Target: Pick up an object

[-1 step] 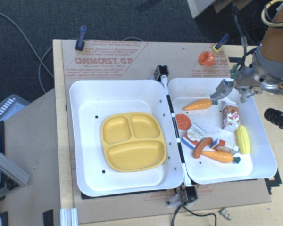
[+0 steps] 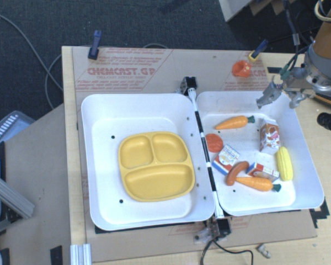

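Partly cut off at the frame's right, my claw [image 2: 278, 94] hung over the right bin's [image 2: 309, 173] far rim, fingers spread, gripping nothing; the carrot [image 2: 231, 123] lay just beside.

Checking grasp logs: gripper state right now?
Gripper: fingers look spread open, holding nothing, above the far rim of the right shallow white bin.

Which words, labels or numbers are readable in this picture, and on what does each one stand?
"CHEMCAST GP": red print on the brown board under the bins, readable at its upper left; the smaller red lines near it are too blurred to read.
Red print on the board's upper right: too faint to read.
Brown packet and small cartons in the right bin: printed labels, too small to read.
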{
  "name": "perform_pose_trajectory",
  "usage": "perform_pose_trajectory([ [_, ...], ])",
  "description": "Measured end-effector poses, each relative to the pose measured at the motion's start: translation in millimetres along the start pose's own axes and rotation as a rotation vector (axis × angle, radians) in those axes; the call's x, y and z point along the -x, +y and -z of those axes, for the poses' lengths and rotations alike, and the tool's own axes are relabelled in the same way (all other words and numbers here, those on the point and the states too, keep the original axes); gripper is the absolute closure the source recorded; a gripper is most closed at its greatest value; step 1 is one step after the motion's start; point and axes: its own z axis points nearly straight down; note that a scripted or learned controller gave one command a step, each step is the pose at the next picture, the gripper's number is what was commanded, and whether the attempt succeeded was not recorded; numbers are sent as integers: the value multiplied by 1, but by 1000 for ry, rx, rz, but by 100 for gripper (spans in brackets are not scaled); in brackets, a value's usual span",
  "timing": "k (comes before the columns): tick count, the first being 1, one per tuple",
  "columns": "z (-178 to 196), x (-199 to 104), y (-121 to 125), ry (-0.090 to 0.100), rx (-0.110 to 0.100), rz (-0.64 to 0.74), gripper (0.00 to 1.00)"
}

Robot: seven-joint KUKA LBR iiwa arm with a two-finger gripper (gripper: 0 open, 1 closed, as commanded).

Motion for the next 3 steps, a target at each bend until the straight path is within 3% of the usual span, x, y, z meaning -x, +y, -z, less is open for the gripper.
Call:
perform_pose_trajectory([
  [1, -140, 48, -7, 4, 0, 3, 0],
  [2, -130, 49, -7, 1, 2, 2, 100],
  [3, -144, 2, 29, 2, -1, 2, 100],
])
